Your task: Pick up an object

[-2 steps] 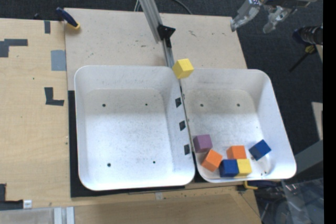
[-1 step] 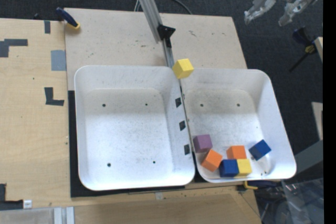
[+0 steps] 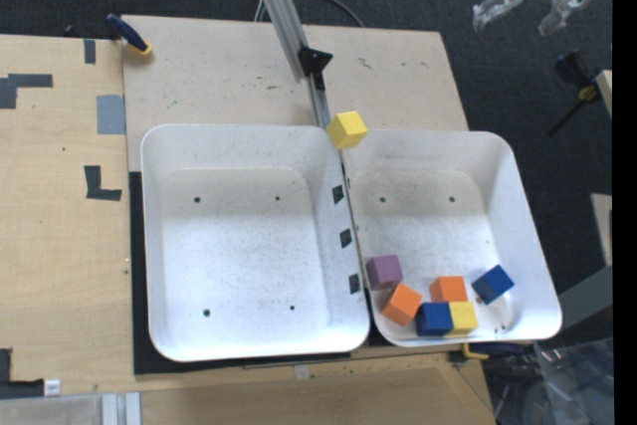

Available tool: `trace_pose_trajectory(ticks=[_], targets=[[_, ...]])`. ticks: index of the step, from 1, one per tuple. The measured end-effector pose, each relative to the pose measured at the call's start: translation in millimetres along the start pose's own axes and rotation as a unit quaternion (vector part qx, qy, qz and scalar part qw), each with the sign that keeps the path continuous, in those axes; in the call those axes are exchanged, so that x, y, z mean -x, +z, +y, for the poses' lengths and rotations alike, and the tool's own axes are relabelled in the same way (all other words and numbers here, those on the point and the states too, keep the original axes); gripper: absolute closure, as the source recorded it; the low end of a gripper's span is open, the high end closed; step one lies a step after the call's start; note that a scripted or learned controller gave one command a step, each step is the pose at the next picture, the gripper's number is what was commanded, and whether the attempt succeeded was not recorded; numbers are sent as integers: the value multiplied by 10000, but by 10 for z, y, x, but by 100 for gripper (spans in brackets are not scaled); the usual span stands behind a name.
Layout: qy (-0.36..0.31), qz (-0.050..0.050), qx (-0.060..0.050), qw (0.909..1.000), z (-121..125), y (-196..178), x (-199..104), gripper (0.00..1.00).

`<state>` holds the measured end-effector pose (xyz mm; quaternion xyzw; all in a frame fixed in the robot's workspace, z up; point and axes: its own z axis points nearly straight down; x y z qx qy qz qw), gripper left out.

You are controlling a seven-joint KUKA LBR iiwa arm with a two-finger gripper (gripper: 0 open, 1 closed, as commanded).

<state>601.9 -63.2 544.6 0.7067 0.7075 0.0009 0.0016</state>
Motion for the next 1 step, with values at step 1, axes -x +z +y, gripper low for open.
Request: trace_pose_trajectory(ticks=[1], targets=[[-8, -1, -39, 10000, 727, 279, -56, 0]])
